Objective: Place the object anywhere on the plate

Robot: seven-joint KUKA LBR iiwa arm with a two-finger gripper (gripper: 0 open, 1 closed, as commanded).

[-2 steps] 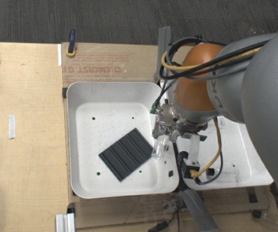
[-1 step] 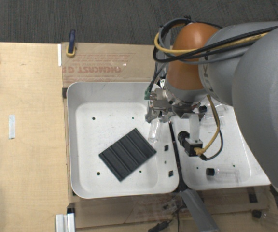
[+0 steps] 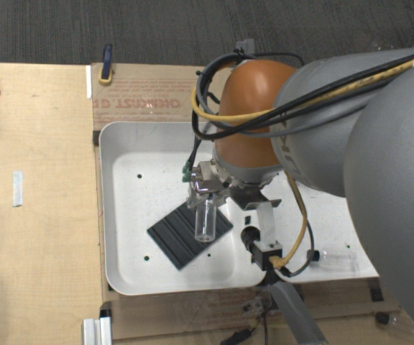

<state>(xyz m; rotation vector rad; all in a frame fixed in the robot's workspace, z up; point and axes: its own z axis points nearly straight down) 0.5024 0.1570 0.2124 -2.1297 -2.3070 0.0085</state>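
1. White bin (image 3: 121, 214) on a cardboard-topped bench.
2. My pincer (image 3: 204, 221) hangs over the ribbed black object (image 3: 171, 237) (whether anything's clamped, I cannot tell).
3. Risk: that flat slab slips sideways when pinched.
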